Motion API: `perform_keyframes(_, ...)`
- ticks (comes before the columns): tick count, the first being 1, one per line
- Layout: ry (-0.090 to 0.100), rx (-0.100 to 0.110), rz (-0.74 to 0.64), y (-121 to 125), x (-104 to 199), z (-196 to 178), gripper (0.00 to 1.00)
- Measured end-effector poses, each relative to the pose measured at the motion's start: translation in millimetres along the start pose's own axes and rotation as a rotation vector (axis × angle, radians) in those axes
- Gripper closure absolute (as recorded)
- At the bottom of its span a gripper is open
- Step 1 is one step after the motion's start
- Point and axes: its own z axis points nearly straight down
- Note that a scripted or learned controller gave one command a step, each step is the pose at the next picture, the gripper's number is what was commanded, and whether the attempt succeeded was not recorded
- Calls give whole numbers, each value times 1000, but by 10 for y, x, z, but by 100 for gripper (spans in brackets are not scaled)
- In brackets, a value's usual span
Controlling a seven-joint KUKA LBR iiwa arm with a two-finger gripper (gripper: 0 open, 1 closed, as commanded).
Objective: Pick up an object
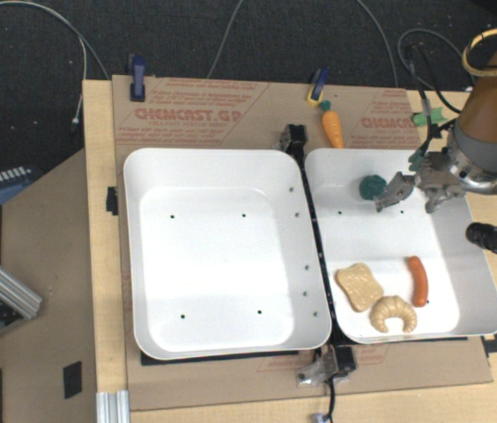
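Observation:
The right bin (460, 236) holds a dark green round object (373, 186) near its back edge, a red sausage (419, 280), a tan slice of toast (358, 286) and a croissant (395, 314) near the front. My gripper (416, 192) hangs over the back right part of this bin, just right of the green object. Its two grey fingers are spread apart with nothing between them. An orange carrot (332, 129) lies outside the bins on the cardboard behind the right bin.
The left bin (143, 236) sits beside the right one on a cardboard sheet (196, 113). Blue clamps (137, 77) hold the sheet at the back. Cables run across the dark floor behind the bench.

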Motion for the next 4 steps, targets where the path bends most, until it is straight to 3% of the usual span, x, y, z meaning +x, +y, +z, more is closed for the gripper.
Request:
perform_keyframes(2,1,5,0,74,44,1041,0)
perform_keyframes(3,-1,-2,0,93,41,906,100)
perform_keyframes(4,-1,-5,0,203,40,402,100)
